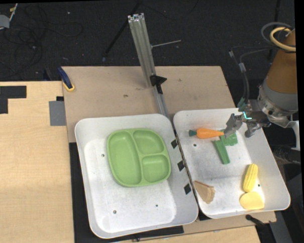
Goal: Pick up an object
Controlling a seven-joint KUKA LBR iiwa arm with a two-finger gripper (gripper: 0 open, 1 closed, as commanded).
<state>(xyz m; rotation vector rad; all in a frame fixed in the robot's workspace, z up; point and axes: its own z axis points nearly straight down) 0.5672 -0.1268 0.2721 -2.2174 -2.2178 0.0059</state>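
Gripper [241, 125]: hangs over the upper right part of the right bin [267, 161], at the end of the grey arm with its orange band, which enters from the right; fingers set apart, nothing seen between them. Green tool [224, 148]: the nearest thing, a handled piece lying just below and to the left of the gripper, its broad head touching or almost under the left finger, its long axis running down and slightly left, away from the gripper. Judged the likeliest pick; the jaws would need to straddle it across that axis. Orange carrot [210, 133]: left of the gripper, long axis nearly level, its blunt end just beside the green tool's head, so a descent there risks nudging both. Yellow corn [250, 176]: well below the gripper, standing free. Yellow round piece [252, 201]: just below the corn, near the bin's lower right corner. Tan wedge [205, 192]: far from the gripper, by the bin's lower left wall. Surface: flat white bin floor, lightly speckled, open room around the corn. Left bin [95, 206]: farthest from the gripper, bearing a green divided plate [139, 157].
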